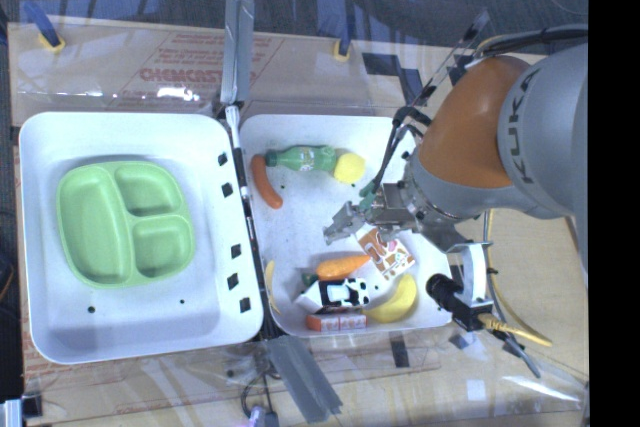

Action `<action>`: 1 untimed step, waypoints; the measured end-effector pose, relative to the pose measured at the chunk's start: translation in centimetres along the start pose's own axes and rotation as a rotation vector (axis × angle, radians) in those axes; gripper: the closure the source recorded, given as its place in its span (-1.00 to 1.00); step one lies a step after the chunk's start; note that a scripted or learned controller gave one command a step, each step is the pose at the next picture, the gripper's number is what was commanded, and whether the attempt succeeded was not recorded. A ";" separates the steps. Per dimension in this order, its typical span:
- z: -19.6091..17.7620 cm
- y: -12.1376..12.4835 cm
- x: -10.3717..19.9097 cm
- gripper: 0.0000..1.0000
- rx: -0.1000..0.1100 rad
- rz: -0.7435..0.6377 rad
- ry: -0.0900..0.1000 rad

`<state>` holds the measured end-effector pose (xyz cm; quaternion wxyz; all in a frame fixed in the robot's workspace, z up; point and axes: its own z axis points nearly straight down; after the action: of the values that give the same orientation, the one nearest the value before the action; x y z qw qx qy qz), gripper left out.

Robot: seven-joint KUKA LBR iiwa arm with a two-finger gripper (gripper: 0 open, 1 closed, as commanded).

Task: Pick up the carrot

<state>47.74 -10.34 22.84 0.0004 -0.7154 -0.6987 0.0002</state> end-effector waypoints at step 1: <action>12.9 0.6 -0.5 -1.00 -0.022 -0.087 -0.005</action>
<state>48.33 -10.88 9.95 -0.0095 -0.6844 -0.7290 -0.0057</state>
